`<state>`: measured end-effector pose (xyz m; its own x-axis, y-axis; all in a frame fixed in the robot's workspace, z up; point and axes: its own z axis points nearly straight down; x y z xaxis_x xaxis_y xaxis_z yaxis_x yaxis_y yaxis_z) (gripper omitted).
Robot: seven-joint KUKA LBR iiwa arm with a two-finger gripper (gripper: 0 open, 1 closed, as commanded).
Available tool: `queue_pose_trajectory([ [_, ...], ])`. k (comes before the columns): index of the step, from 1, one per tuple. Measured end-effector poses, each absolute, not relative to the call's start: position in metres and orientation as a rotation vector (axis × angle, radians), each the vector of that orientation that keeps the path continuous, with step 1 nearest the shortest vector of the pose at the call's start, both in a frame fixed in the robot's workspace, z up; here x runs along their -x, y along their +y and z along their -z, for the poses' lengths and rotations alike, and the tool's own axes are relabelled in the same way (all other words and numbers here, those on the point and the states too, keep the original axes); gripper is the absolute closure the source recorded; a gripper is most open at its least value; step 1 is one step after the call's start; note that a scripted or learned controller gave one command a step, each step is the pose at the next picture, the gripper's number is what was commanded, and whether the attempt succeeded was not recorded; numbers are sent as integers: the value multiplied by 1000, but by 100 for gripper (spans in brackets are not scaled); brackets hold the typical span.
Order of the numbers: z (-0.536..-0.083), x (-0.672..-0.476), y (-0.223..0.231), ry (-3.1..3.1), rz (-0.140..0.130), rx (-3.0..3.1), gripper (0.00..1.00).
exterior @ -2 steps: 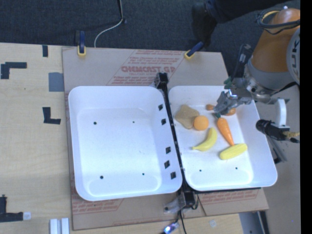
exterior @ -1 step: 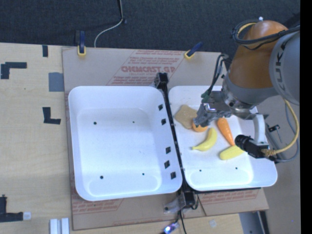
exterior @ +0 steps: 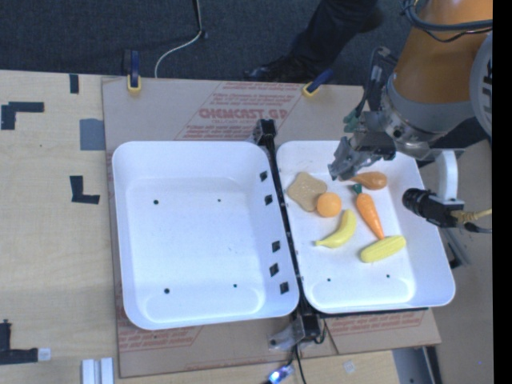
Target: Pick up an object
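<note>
The right bin (exterior: 416, 290) holds several toy foods: a tan bread slice (exterior: 306, 190), an orange ball (exterior: 328, 205), a yellow banana (exterior: 341, 230), a carrot (exterior: 369, 214), a yellow corn cob (exterior: 382, 249) and a small orange-brown piece (exterior: 370, 180) near the far rim. My gripper (exterior: 346, 169) hangs over the far part of this bin, just left of the orange-brown piece and beyond the bread. Nothing shows between its dark fingers.
The left bin (exterior: 192, 230) lies beside the right one, with a black hinge strip (exterior: 276, 222) between them. A black cylinder (exterior: 426, 204) on a white bracket juts over the right rim. A clamp (exterior: 133, 77) and a cable sit at the cardboard's far edge.
</note>
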<state>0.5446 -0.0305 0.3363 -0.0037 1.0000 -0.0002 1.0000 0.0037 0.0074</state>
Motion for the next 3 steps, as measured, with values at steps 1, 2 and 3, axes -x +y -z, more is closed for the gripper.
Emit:
queue_pose_trajectory([
  [1, -418, -549, 2, 2224, -11, -2211, 100],
  [2, -271, -483, -57, 2222, 22, -2239, 100],
  [3, -381, -485, 16, 2229, -14, -2206, 100],
])
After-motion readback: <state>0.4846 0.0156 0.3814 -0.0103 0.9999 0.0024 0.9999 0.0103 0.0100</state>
